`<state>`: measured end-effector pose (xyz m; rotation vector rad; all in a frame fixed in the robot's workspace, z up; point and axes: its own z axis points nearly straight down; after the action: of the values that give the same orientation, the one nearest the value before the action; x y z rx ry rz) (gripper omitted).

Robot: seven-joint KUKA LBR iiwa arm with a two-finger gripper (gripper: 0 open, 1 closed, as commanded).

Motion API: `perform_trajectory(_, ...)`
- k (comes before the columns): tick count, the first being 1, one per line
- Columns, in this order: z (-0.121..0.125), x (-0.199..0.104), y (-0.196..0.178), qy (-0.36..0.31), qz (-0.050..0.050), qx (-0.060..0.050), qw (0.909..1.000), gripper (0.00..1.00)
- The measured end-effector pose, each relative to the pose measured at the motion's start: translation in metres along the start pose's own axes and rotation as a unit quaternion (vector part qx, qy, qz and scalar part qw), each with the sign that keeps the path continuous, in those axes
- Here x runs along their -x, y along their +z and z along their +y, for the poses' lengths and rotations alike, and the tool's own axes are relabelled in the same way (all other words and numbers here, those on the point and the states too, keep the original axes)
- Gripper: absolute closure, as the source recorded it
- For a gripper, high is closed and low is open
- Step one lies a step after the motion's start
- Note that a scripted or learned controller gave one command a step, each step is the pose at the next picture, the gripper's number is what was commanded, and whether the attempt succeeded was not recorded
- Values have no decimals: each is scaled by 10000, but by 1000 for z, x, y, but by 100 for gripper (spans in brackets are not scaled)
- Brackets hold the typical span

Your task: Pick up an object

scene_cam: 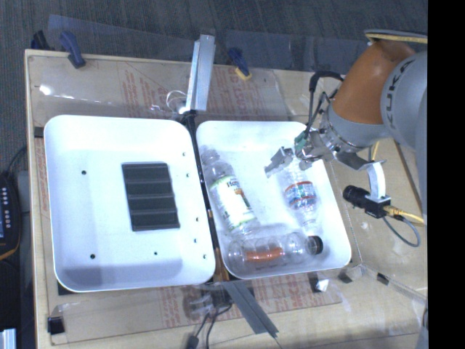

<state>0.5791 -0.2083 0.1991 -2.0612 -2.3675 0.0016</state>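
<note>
The right bin (251, 129) holds three clear plastic bottles. One with a white label (229, 195) lies along the left wall. A smaller one with a blue and red label (301, 198) lies at the right. A third with an orange label and black cap (270, 250) lies across the front. My gripper (289, 160) hangs over the bin's back right, just above the top of the small bottle, open with nothing between its fingers. In the left bin (65, 140) a black ribbed block (150, 196) lies flat in the middle.
A metal bar (199, 71) stands up behind the divide between the bins. Blue clamps (73, 49) hold the bench's back edge. The arm's orange band (367, 86) rises to the right of the right bin.
</note>
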Motion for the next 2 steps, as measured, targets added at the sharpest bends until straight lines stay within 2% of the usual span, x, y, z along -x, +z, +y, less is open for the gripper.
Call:
perform_trajectory(1, -8, -1, 3, -644, 11, -16, 9979, 0)
perform_trajectory(2, 10, 2, 31, -754, -2, -4, 9972, 0)
